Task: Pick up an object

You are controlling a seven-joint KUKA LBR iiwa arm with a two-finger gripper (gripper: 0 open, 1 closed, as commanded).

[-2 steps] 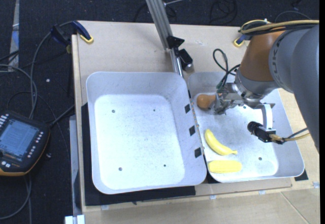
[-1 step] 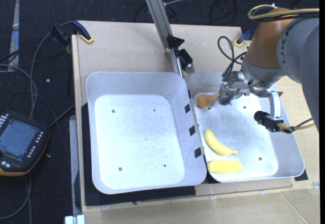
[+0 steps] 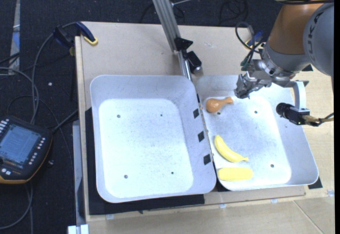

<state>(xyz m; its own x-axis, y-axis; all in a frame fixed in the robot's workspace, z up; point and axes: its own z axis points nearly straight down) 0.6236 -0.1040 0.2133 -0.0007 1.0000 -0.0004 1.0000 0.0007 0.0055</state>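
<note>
— Dark floor and cables ring the bench [image 3: 133, 47]; where are the objects?
— Right bin [image 3: 297, 148]: pear [image 3: 218, 104] upper left, banana [image 3: 229, 150] and yellow block [image 3: 235, 174] lower.
— Gripper [image 3: 243, 91]?
— Beside the pear, apparently set to grab; jaw state unclear.

The arm [image 3: 305, 26] is cut off by the right edge, and its wrist hides the gripper [image 3: 243, 91] fingers. At the left edge a handheld pendant [image 3: 18, 148] is partly cropped, its screen unreadable.
</note>
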